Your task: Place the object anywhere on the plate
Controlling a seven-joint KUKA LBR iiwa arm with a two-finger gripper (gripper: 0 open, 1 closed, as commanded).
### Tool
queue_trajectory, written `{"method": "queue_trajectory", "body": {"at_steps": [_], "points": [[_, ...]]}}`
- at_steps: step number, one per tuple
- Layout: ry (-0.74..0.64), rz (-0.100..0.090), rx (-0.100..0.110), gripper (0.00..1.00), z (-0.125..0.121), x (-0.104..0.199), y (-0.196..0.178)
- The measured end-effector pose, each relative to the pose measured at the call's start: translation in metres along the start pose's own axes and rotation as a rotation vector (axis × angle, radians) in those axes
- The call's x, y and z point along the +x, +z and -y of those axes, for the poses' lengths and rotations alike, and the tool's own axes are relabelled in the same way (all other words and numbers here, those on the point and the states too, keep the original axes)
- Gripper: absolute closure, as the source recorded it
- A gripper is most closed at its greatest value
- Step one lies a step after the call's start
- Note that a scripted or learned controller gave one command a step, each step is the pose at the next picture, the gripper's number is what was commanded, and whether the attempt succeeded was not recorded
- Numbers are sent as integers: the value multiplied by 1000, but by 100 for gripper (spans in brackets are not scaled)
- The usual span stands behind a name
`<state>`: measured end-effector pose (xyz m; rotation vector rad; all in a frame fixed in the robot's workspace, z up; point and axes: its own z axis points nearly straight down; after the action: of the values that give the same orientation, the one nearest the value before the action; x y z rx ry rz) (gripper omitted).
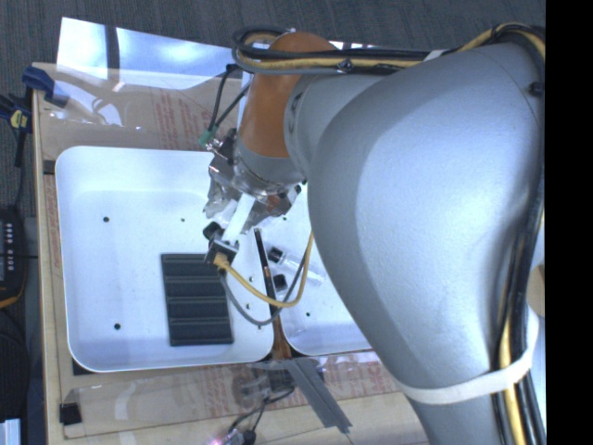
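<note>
A dark ribbed rectangular plate (197, 299) lies flat in the left bin (102, 248), near its front right corner. My gripper (278, 269) hangs below the orange-banded wrist, over the ridge between the two bins and just right of the plate's upper edge. I cannot make out any object in it. A thin dark rod (266, 265) slants down beside the gripper, and I cannot tell what it is. The big grey arm hides most of the right bin (320, 336).
The left bin's white floor is bare to the left of and behind the plate. A blue clamp (37, 82) sits at the bench's back left corner. A black device (9, 248) stands off the left edge.
</note>
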<state>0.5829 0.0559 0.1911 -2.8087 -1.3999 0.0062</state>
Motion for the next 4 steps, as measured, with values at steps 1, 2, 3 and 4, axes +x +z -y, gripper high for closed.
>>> {"method": "queue_trajectory", "body": {"at_steps": [1,2,3,4], "points": [[-29,0,1,100,-13,46,-19],[-413,2,2,100,15,106,17],[-611,0,-3,100,36,168,-15],[-767,1,-3,100,41,174,-67]]}}
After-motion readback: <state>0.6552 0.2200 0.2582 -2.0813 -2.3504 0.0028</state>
